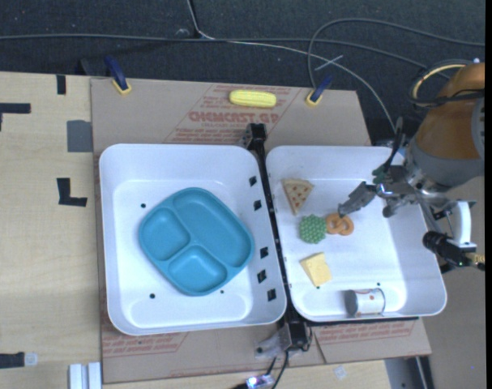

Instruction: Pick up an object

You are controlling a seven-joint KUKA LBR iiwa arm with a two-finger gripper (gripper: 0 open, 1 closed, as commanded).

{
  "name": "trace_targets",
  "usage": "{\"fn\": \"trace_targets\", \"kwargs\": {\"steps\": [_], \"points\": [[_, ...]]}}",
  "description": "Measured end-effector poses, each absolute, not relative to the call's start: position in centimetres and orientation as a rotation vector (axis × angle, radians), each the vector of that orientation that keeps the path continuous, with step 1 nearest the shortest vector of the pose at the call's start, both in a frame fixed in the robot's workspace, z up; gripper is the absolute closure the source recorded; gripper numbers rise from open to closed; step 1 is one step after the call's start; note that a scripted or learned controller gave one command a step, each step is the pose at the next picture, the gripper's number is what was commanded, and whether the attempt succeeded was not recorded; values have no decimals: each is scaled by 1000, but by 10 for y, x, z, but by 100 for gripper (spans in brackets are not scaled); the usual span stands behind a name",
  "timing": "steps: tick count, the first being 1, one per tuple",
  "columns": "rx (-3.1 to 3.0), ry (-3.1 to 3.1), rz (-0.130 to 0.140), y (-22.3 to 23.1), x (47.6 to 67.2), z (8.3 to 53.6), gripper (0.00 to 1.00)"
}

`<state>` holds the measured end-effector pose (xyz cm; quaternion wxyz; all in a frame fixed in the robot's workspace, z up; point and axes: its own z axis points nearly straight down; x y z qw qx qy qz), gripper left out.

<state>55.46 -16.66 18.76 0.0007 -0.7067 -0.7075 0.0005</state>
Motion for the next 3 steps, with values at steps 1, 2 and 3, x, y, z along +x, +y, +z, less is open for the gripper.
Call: {"fn": "trace_targets", "kwargs": {"steps": [1,2,3], "points": [[-2218,-2218,7,-173,546,137,0],[-2221,-2224,2,-172,546,84,0],[-2223,-2226,1,-173,547,98,100]]}}
